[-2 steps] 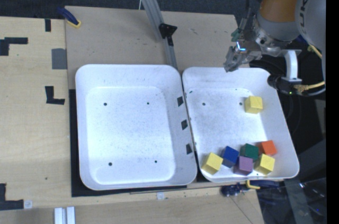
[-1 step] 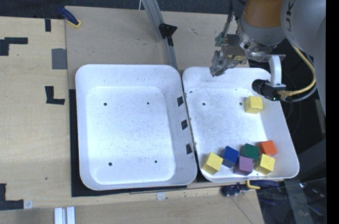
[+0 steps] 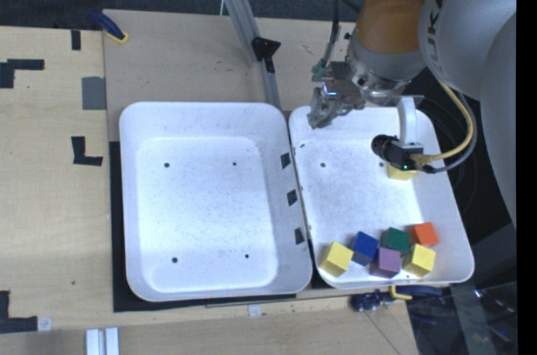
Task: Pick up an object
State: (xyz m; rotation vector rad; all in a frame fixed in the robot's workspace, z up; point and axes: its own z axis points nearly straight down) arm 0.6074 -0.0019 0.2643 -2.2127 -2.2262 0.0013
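Note:
Several small cubes cluster in the near right corner of the right bin: a yellow cube, a blue cube, a green cube, a purple cube, an orange cube and a second yellow cube. Another yellow piece peeks out from under a black part of the arm near the bin's right side. My gripper hangs over the far left corner of the right bin, well away from the cubes. Nothing is visible in its grasp.
The left bin lies beside the right one, their rims meeting at the middle. A slanted metal pole crosses the bench behind the bins. A blue and yellow clamp sits at the far left. The big grey arm overhangs the right bin's far side.

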